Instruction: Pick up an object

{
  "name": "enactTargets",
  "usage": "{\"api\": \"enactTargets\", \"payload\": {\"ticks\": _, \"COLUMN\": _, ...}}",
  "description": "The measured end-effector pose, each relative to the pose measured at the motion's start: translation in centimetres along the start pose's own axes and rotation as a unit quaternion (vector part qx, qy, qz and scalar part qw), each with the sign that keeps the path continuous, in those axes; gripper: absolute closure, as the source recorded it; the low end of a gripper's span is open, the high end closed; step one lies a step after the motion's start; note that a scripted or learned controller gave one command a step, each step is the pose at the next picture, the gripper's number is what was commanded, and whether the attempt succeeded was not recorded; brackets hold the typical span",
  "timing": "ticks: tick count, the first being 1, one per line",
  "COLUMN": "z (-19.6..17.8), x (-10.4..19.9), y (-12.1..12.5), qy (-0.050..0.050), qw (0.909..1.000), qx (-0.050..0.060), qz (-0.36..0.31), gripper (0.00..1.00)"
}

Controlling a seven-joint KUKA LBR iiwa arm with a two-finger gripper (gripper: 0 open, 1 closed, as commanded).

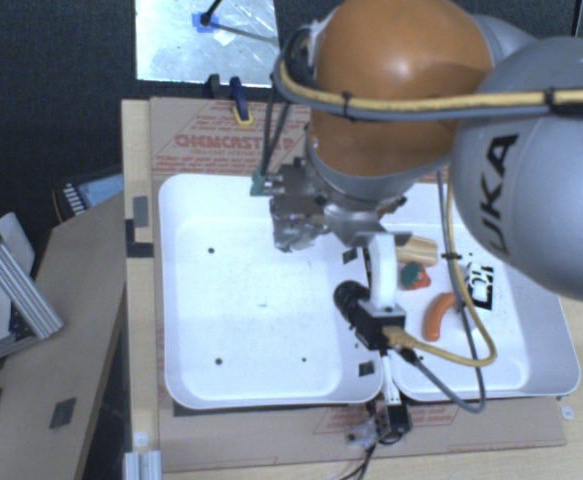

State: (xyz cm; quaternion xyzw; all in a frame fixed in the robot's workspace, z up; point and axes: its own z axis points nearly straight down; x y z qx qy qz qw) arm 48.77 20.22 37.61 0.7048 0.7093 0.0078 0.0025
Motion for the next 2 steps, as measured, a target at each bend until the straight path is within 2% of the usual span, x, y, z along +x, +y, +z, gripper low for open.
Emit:
{"api": "enactTargets", "payload": {"ticks": 1, "z": -4.1, "x": 3.4, "y": 2.5, "qy": -0.002, "qw": 1.0, "qx": 0.003, "qz": 0.0, "gripper": 1.0}}
{"api": "enactTargets", "payload": {"ticks": 2, "z": -15.0, "x": 3.3, "y": 2.8, "qy": 0.0, "qw": 1.0, "qx": 0.001, "qz": 0.001, "gripper": 1.0}}
